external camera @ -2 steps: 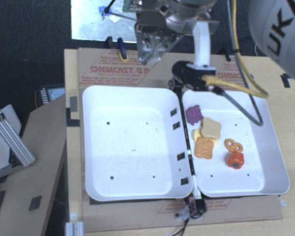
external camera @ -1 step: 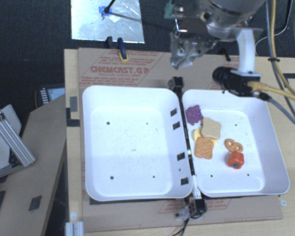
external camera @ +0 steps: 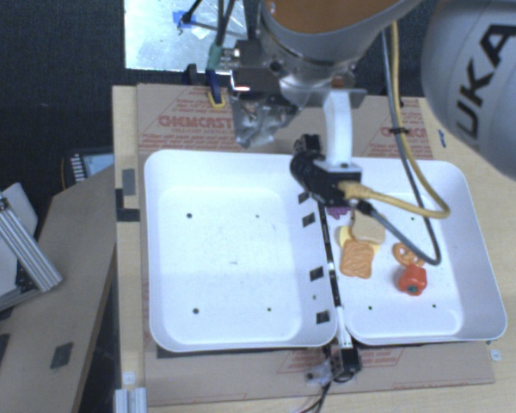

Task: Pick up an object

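Orange and thin, the flat orange toast-shaped piece (external camera: 357, 259) lies in the right white plastic bin (external camera: 464, 231), close to the divide between the two bins and just beside a pale yellow slab (external camera: 367, 230). A small red rounded toy (external camera: 412, 280) and a thin orange ring (external camera: 403, 253) lie near them, further right. We judge all of these to be light play-food pieces, probably stiff plastic or foam and not fragile. The flat ones sit low on the bin floor and would be awkward to pinch by their edges, so the red toy, which stands taller, looks the easiest to take, across its rounded middle, though its smooth skin may slip. The metal claw (external camera: 258, 126) hangs over the far rim of the left white plastic bin (external camera: 224, 256), well apart from these things, and we cannot tell whether it is apart or together. On the brown sheet (external camera: 168, 136) under the bins we read "CHEMCAST" in red, and the grey arm (external camera: 482, 76) shows the letters "UKA".
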`<act>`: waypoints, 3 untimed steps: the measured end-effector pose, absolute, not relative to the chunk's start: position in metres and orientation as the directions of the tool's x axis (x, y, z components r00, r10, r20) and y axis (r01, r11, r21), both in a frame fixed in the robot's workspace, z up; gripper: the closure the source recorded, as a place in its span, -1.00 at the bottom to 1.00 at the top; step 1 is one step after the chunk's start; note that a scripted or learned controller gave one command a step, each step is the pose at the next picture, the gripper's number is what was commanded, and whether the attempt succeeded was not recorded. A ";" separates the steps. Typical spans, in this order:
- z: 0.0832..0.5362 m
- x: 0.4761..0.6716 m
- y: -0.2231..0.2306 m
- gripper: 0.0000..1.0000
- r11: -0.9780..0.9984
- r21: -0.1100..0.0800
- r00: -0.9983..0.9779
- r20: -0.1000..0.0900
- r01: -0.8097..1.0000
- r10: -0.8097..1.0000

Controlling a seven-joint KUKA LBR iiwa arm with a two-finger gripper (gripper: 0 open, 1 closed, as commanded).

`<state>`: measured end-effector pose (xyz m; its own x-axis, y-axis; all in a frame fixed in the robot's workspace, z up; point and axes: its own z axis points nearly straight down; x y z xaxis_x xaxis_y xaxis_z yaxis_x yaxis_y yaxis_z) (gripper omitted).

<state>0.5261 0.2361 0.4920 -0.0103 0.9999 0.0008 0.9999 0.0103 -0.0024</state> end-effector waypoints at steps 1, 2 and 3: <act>0.537 0.548 0.234 1.00 0.002 0.006 -0.002 0.003 1.000 1.000; 0.535 0.575 0.234 1.00 0.000 0.002 0.000 0.000 1.000 1.000; 0.535 0.552 0.234 1.00 0.004 0.001 -0.004 0.001 1.000 1.000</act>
